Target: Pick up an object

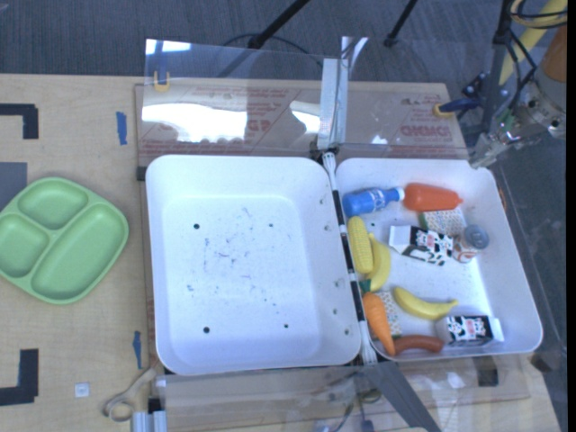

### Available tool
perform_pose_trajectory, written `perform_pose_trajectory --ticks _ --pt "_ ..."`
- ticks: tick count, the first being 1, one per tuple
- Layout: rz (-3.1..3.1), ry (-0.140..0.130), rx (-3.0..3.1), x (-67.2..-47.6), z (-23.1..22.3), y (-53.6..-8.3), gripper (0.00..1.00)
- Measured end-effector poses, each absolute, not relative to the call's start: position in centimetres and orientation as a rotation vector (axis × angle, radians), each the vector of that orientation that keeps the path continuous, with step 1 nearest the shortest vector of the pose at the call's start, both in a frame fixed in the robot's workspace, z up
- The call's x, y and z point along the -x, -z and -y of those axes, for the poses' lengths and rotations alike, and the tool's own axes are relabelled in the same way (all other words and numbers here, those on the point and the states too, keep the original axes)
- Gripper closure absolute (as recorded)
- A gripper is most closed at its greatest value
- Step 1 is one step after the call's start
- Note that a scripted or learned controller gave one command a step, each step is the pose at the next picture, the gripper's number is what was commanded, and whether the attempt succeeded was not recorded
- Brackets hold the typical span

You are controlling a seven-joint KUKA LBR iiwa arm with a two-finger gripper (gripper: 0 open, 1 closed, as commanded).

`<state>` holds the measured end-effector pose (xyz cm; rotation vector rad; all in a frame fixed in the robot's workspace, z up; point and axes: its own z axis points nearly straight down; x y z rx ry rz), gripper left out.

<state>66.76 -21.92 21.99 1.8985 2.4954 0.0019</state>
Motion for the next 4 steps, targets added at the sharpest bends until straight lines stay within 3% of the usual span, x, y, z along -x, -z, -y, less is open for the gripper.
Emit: perform_pose_trajectory --ticks 2,3,4 --pt "-2.487 -0.006 -1.886 -67.1 21.9 -24.4 1.00" --pt "-2.375 -0.001 -2.053 -66.7 22.4 -22.6 1.00" --pt "-2.372 -0.004 -2.047 -66.9 22.4 -23.8 1.00"
